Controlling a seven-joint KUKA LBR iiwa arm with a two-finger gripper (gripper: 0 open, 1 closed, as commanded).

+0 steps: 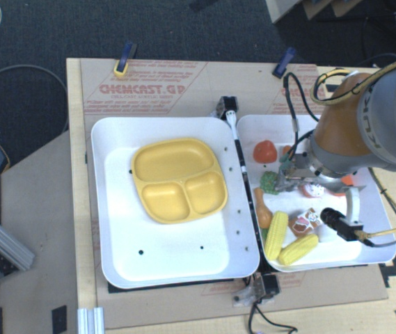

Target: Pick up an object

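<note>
The right bin (365, 256) holds a red tomato (265, 151), a green broccoli piece (271, 182), an orange carrot (263, 213), two yellow corn cobs (275, 234) (298, 250), and a brown-and-white toy (305, 221). A small white-and-red piece (316, 190) lies by the arm's wrist. My gripper (294, 179) is down in this bin, just right of the broccoli and below the tomato. The arm's grey wrist and orange band cover it from above.
The left bin (107, 207) bears a yellow three-compartment plate (179, 179). Black cables and a black connector (337, 223) hang over the right bin's near right part. Blue clamps sit at the bench's far edge.
</note>
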